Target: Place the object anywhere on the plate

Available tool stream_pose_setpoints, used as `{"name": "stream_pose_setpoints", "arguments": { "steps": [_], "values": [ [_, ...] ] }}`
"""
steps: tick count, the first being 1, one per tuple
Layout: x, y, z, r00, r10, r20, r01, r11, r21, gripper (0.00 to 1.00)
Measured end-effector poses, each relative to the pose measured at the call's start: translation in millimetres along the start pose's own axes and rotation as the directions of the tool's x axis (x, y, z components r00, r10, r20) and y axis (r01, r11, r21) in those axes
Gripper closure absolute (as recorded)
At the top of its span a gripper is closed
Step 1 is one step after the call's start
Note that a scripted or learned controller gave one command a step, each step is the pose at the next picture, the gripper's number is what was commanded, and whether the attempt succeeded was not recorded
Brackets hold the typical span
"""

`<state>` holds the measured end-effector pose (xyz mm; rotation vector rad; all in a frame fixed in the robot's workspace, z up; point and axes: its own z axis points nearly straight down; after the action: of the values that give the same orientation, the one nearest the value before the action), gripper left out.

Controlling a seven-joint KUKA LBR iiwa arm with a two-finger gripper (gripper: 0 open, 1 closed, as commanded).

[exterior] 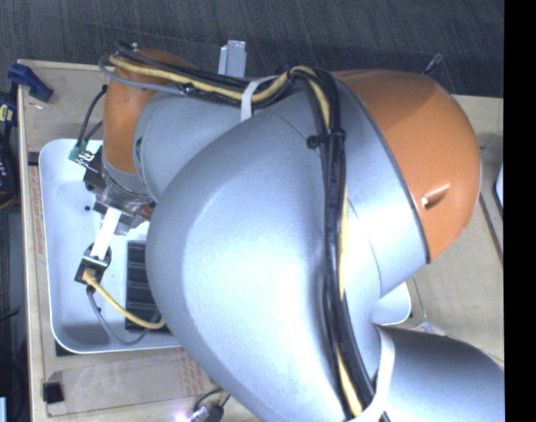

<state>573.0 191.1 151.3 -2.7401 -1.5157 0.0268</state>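
You are viewing the arm (277,253) hanging over the left bin (53,236), where a dark ribbed object (138,280) is lying. You cannot tell its grip state.

The single camera hung above the pale wooden surface (61,95), looking down aslant, very near the grey-and-orange arm (277,236).

My arm (277,262): grey shells, orange cap (426,156) at 2 o'clock, orange band (123,121) at 10. Yellow and black cables (329,192) across it. Bin (53,236) at 9 o'clock: white, black ribbed slab (141,280) inside. Worktop (61,95): pale wood.
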Motion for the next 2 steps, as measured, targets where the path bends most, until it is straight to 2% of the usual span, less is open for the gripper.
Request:
{"name": "stream_pose_setpoints", "arguments": {
  "steps": [1, 2],
  "values": [
    [-42, 1, -14, 0.972, 0.235, -0.007, -0.235, 0.972, -0.006, 1.0],
    [-56, 64, -6, 0.977, 0.211, -0.01, -0.211, 0.977, -0.008, 1.0]
  ]
}}
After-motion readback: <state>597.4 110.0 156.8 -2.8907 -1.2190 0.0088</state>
